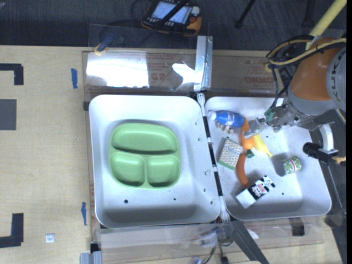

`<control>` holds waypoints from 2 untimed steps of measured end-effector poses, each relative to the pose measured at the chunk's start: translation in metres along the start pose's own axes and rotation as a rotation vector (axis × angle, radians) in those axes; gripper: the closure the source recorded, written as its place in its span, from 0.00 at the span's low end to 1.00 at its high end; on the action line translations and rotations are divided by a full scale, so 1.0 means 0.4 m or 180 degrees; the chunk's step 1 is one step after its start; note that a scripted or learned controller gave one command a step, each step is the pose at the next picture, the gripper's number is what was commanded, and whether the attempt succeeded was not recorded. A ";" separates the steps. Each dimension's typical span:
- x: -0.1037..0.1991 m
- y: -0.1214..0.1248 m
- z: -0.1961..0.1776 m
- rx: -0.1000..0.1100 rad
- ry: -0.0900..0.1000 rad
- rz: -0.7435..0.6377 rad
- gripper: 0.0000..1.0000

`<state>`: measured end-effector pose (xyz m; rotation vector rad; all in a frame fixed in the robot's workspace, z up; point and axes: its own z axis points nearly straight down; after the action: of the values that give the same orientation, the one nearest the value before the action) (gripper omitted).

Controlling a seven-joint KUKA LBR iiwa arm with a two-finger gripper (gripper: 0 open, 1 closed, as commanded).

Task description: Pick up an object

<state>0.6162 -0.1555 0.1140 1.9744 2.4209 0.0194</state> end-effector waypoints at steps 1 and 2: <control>0.075 -0.009 0.069 0.0052 0.0015 -0.0127 0.00; 0.108 -0.080 -0.161 0.0061 0.0013 0.0243 0.00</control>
<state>0.5749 -0.1194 0.1774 2.0757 2.3558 0.0015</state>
